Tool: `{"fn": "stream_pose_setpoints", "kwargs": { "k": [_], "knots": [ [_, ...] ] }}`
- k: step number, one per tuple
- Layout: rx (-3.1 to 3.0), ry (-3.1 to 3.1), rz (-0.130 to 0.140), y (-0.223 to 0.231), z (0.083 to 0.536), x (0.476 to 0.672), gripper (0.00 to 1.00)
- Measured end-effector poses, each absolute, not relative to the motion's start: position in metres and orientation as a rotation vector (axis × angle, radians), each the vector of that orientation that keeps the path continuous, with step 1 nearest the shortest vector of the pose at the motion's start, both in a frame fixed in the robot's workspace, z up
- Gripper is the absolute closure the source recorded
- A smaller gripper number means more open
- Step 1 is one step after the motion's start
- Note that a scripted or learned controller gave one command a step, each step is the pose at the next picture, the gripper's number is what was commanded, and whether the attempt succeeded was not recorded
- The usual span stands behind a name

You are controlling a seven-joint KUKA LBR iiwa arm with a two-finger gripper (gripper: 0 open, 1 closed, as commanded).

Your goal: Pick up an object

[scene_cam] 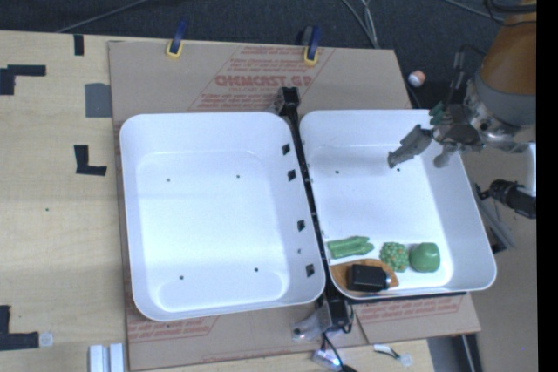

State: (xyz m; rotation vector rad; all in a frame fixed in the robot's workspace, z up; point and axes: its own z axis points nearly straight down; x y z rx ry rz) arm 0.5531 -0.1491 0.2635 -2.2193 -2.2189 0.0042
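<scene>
Above the right bin (453, 187), near its far right rim, my gripper (423, 148) hangs with fingers spread and nothing between them, well apart from the things I could pick. Those lie bunched at the bin's near edge, perhaps because the floor slopes that way: a green bean pod (350, 246), a broccoli floret (394, 255), a green round piece (425, 257), and a black block (368, 278) resting on what seems an orange piece.

— Looks like a robotics lab?
— Yes: a plywood bench (52, 187) marked with black tape, cardboard sheet (253, 78) held by spring clamps (177, 39), two white bins (209, 213), loose cables (349, 0) over dark carpet.
</scene>
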Motion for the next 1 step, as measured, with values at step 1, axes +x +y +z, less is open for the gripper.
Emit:
{"fn": "stream_pose_setpoints", "kwargs": {
  "k": [1],
  "knots": [
    [-2.221,-2.222,0.001,-0.1490,0.2654,0.5539,0.00]
  ]
}}
